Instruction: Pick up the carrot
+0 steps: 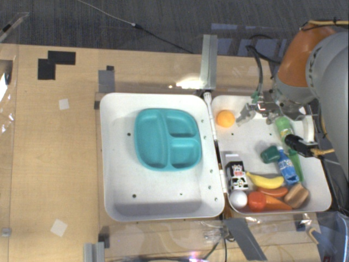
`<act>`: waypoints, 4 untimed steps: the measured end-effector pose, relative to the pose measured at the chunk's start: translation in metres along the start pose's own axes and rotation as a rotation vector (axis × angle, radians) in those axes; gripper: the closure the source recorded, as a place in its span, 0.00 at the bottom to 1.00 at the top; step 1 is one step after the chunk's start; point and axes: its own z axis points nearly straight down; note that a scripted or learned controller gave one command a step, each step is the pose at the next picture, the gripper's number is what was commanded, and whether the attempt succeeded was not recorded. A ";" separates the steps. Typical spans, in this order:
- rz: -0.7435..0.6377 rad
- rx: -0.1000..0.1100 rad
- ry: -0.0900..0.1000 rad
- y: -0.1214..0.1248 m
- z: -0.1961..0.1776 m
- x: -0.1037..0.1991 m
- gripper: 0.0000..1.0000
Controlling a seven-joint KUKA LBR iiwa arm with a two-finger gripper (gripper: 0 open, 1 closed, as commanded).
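Observation:
The carrot [271, 203] is orange and lies along the front wall of the right bin [322, 201], just under a yellow banana [265, 181]. A white ball [238, 199] sits at its left end and a brown bun [296, 194] at its right. My gripper [254, 115] hangs over the back of the right bin, well behind the carrot and just right of an orange ball [224, 118]. Its fingers are spread open with nothing between them.
The right bin also holds a green bottle [284, 127], a blue bottle [287, 168], a dark green block [270, 154] and a cow-patterned box [236, 173]. A teal divided plate [166, 138] lies in the left bin [117, 201].

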 end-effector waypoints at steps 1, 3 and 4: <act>-0.148 -0.001 -0.001 0.034 0.067 0.011 0.00; -0.243 -0.006 -0.001 -0.053 0.064 0.015 0.00; -0.493 -0.010 -0.004 -0.064 0.064 0.016 0.00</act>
